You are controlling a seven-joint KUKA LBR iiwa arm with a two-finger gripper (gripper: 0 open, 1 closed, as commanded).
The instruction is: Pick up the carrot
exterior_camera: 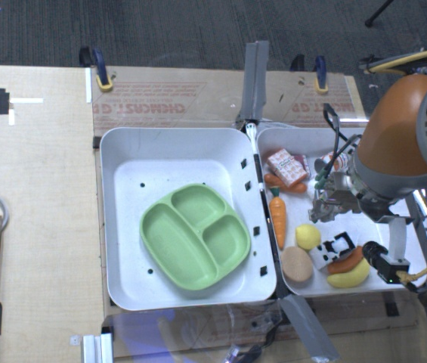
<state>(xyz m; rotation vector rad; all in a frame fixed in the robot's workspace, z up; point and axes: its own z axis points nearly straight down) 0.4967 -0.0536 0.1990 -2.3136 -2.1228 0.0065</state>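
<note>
While the gripper (325, 203) hangs low over the right bin (304, 133), its jaw state cannot be told from this angle, and nothing shows between them. Just to its left, apart from it, the carrot (277, 216) lies along the bin's left wall, above a lemon (307, 237). By that layout the pick is not yet made: reaching, closing and lifting all remain.

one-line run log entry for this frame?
task: pick carrot | orange carrot: right white bin, left edge, ungrasped | gripper: above bin, right of carrot | green divided plate: left bin
</note>
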